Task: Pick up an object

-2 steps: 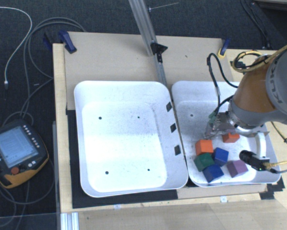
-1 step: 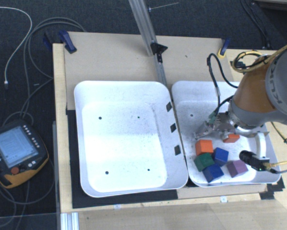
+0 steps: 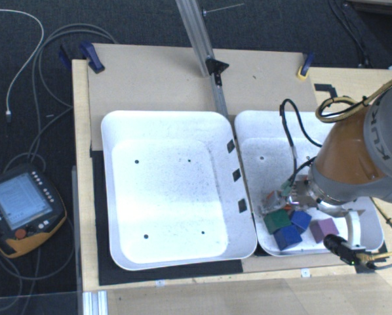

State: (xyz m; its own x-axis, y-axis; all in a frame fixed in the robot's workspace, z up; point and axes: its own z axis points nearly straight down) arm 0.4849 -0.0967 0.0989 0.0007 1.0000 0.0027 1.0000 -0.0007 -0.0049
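In the right bin [image 3: 261,143] several small blocks lie near the front: a green block [image 3: 274,221], two blue blocks [image 3: 288,236] [image 3: 301,220], a purple block [image 3: 324,228] and a bit of red [image 3: 288,209]. My gripper [image 3: 289,199] reaches down from the arm [image 3: 353,163] right over this cluster, just above the red piece and the green block. The wrist hides its fingertips, and no block shows between them.
The left bin [image 3: 117,136] lies beside the right one, divided by a rim with black clips [image 3: 236,174]. A metal pole [image 3: 199,28] rises behind the bins. Black cables [image 3: 294,133] hang by the arm. A teach pendant [image 3: 22,205] lies on the floor at left.
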